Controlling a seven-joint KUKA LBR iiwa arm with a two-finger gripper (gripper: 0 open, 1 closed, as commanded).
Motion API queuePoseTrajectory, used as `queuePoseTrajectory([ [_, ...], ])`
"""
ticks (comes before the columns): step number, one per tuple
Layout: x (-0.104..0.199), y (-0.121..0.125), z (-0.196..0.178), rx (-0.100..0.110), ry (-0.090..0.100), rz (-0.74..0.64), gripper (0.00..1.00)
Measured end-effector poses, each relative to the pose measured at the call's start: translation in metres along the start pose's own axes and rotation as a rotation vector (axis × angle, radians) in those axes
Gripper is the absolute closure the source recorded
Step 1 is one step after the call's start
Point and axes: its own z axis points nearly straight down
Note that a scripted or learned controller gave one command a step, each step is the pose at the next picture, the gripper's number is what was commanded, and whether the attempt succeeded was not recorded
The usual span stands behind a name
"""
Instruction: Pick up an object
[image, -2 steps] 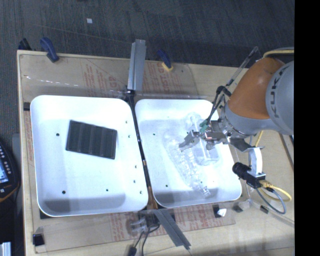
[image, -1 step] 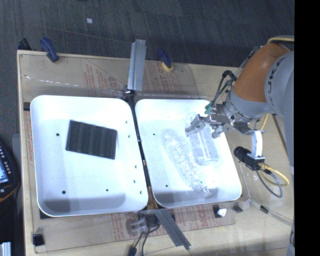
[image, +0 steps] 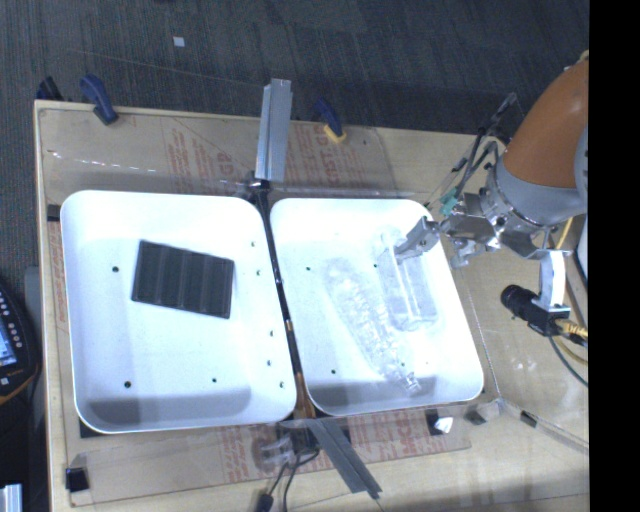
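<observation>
Two shallow white bins sit side by side on the desk (image: 150, 470). Left bin (image: 90, 330): a dark ribbed rectangular pad (image: 184, 279), lying flat. Right bin (image: 460, 375): a clear plastic bottle (image: 365, 320) lying diagonally, beside a clear plastic package (image: 410, 290). The hand (image: 418, 240) hangs over the right bin's far right corner, above the package; whether it is spread or pressed together cannot be told. Blue clamps (image: 100, 100) grip the desk's far edge.
</observation>
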Motion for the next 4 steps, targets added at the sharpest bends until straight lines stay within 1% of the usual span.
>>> queuePoseTrajectory([
  [1, -0.006, -0.009, -0.018, -0.002, -0.001, 0.011, 0.0],
  [2, -0.005, 0.008, -0.024, -0.001, -0.001, 0.069, 0.0],
  [3, -0.003, -0.001, -0.046, -0.002, -0.002, 0.028, 0.0],
  [4, 0.019, -0.032, -0.156, -0.003, -0.001, 0.103, 0.0],
])
